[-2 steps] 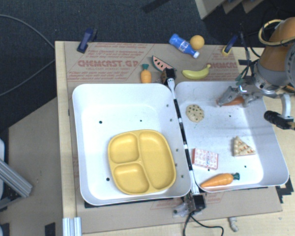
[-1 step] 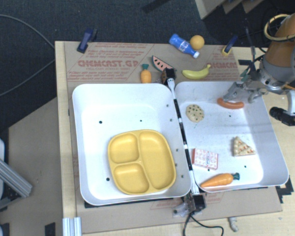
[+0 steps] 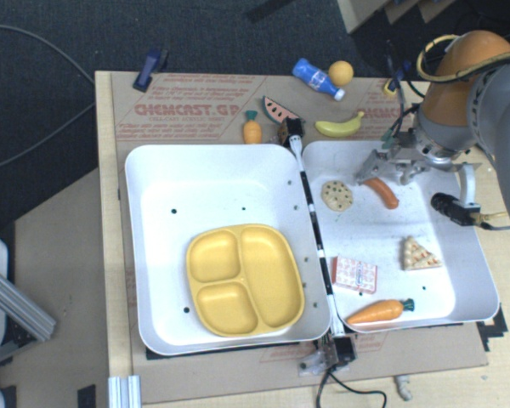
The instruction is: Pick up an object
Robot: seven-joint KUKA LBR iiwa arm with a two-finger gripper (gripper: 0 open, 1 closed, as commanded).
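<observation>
Dark carpet surrounded the cardboard-topped bench point(image 3: 195, 109), which carried two white bins side by side. We found the left bin point(image 3: 153, 185) holding a yellow divided plate point(image 3: 244, 277) toward its 5 o'clock area. The right bin point(image 3: 467, 270) held a cookie point(image 3: 337, 195) at about 10 o'clock, a red sausage point(image 3: 382, 193) near 12 o'clock, a pizza slice point(image 3: 420, 254) at 3 o'clock, a pink card point(image 3: 355, 274) and a carrot point(image 3: 376, 312) toward 6 o'clock. We saw the gripper point(image 3: 394, 170) low over the sausage, at or just above it; whether it was open or closed we could not tell. Every object lay on the bin floor, so we judged that nothing had been lifted. Securing one item, likely the sausage, and raising it remained to be done.
</observation>
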